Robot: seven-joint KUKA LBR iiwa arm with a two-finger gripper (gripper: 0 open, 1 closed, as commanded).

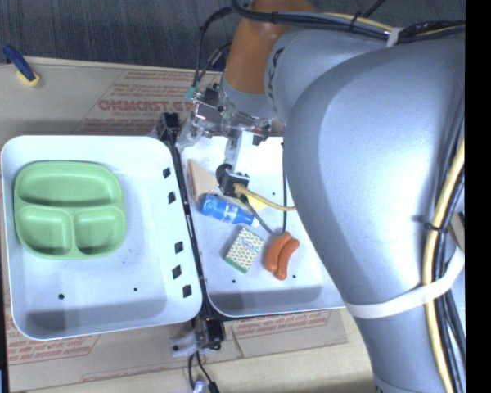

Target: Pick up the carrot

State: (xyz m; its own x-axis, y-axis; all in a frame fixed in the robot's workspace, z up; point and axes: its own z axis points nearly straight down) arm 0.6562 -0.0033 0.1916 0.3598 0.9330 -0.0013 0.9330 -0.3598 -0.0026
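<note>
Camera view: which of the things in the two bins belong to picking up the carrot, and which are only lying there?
For the job:
- carrot, in the bin by the arm

Just lying about:
- blue bottle, same bin
- checkered pad, beside the carrot
- tan wedge, same bin
- green tray, in the other bin

**Bystanders in and around the two bins**

A green three-compartment tray [68,209] lies in the left bin [90,313], toward its left end. In the right bin [262,301] a blue bottle [227,211] lies on its side. A tan wedge [200,178] sits just above it in view, and a green-and-white checkered block [244,249] just below. Printed cardboard [139,92] underlies both bins, with a small blue-and-yellow item [20,65] near its top-left corner.
</note>
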